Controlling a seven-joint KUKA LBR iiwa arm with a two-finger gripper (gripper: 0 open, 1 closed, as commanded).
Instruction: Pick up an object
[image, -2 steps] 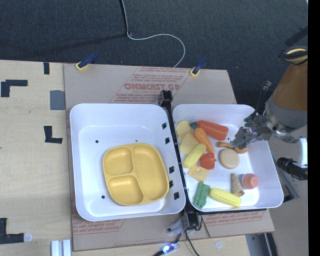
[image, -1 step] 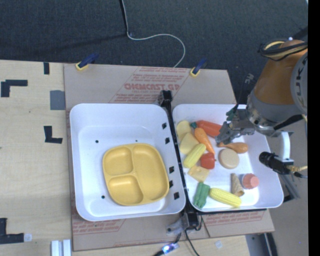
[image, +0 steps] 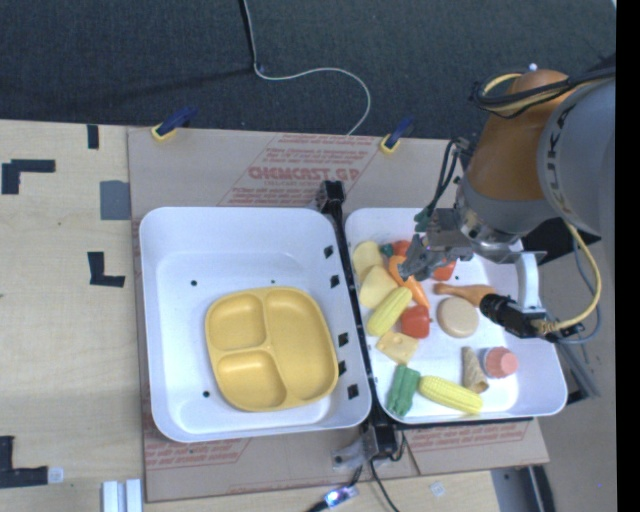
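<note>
My gripper (image: 419, 261) hangs low over the back left part of the right bin (image: 540, 400), among a crowd of toy foods. Directly beside it lie an orange carrot (image: 416, 291), a small red piece (image: 402, 247) and a pale yellow fruit (image: 365, 255). Just in front are a corn cob (image: 389, 311), a red tomato (image: 415, 323) and a round beige bun (image: 458, 318). An orange drumstick (image: 470, 292) lies to the gripper's right. Whether anything sits inside the gripper is hidden by the wrist.
The left bin (image: 170, 250) holds a yellow divided plate (image: 268, 348). Near the right bin's front lie a green pepper (image: 403, 388), a second corn cob (image: 450, 395), a brown stick (image: 473, 368) and a pink-red piece (image: 500, 362). The arm's body (image: 530, 150) looms over the back right.
</note>
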